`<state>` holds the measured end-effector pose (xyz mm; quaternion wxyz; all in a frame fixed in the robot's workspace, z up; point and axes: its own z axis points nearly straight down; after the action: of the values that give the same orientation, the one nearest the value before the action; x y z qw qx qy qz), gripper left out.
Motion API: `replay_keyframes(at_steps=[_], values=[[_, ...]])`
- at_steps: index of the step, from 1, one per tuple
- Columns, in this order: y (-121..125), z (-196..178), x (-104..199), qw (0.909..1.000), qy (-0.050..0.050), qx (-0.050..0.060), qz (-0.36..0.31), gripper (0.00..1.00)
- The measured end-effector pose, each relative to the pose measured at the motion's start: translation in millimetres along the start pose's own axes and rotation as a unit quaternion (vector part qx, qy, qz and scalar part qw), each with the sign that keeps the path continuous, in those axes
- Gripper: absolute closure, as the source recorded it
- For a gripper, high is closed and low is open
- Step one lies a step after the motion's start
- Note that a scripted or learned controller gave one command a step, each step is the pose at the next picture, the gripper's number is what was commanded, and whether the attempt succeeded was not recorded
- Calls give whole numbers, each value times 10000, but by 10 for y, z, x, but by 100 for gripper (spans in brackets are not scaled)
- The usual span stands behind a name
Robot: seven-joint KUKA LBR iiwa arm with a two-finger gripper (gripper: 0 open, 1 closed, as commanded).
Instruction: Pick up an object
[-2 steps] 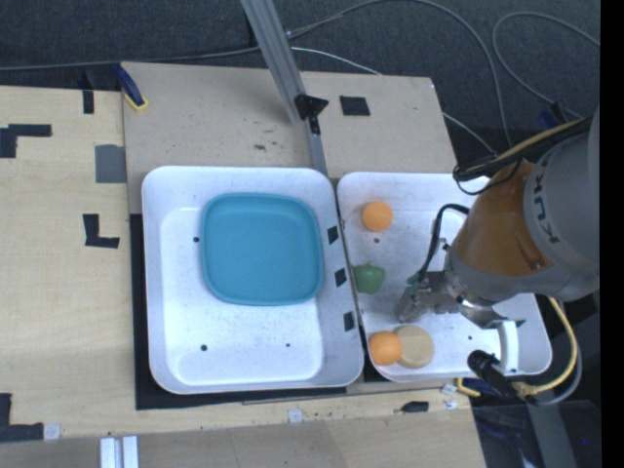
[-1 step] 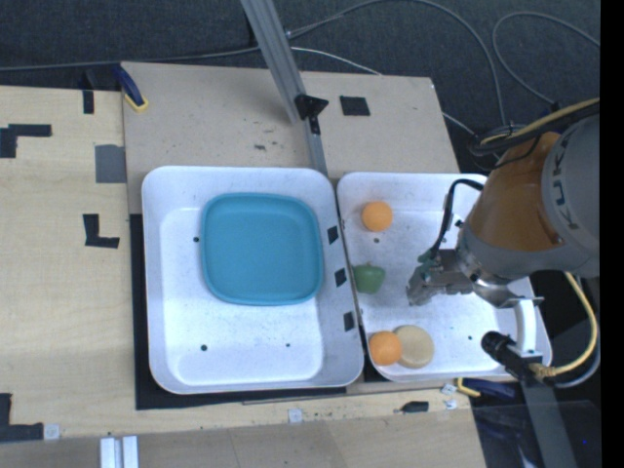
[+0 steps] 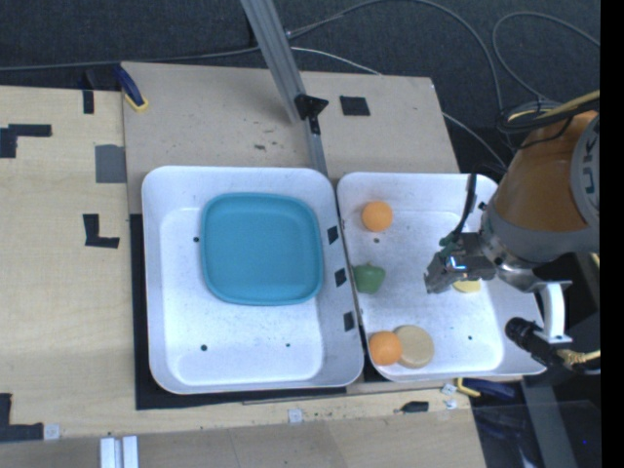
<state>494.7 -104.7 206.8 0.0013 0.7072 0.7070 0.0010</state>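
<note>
My gripper (image 3: 448,272) hangs low over the right side of the right bin (image 3: 419,191), pointing down. A small yellow object (image 3: 469,285) lies partly hidden right beside and under it. An orange ball (image 3: 376,215) rests near the bin's back left. A green object (image 3: 369,279) lies at the left wall. Another orange ball (image 3: 385,348) touches a tan round piece (image 3: 414,346) at the front.
The left bin (image 3: 175,359) holds a blue square plate (image 3: 261,248). A grey metal pole (image 3: 283,57) slants in from the top down to the gap between the bins. Cables lie on the dark floor at the back right.
</note>
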Motion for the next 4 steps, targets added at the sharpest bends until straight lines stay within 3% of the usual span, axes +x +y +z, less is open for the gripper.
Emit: replay_keyframes(at_steps=[1, 2, 4], values=[[-12, -579, 84, 10000, 2, -6, -7, 100], [-8, -808, 85, 10000, 1, 10, -3, 100], [146, -589, 1149, 10000, 5, 29, -24, 100]])
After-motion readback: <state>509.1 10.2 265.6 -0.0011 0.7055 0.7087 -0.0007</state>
